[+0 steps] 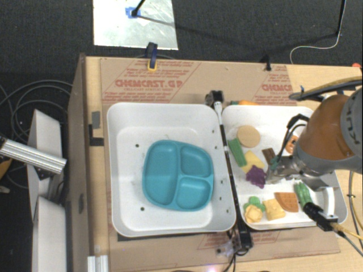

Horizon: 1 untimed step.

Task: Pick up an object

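In the right bin (266, 111), my claw (276, 173) hangs just beside the purple piece (256, 177). Whether my claw is apart or together, I cannot tell.

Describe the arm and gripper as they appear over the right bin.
The arm is grey with a broad orange band above the wrist. Thin dark cables loop along the wrist's left side. The gripper is small, dark grey metal, over the right bin.
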Tool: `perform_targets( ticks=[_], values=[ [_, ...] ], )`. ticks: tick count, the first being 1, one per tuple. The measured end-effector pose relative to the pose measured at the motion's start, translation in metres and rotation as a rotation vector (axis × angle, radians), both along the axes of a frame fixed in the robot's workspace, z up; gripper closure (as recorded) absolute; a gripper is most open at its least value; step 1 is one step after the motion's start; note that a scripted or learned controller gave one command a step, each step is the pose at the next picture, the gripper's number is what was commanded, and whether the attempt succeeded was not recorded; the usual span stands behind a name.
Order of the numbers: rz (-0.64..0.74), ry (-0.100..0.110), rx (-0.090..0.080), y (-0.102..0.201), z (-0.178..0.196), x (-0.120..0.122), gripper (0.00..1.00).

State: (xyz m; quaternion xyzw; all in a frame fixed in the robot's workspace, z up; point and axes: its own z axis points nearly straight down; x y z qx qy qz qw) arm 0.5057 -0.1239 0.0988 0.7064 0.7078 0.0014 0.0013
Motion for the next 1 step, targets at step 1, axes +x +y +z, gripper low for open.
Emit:
perform_targets(
  ticks=[1],
  values=[
    [-0.001, 0.0, 0.0, 0.0001, -0.0003, -0.0001, 0.0]
  ],
)
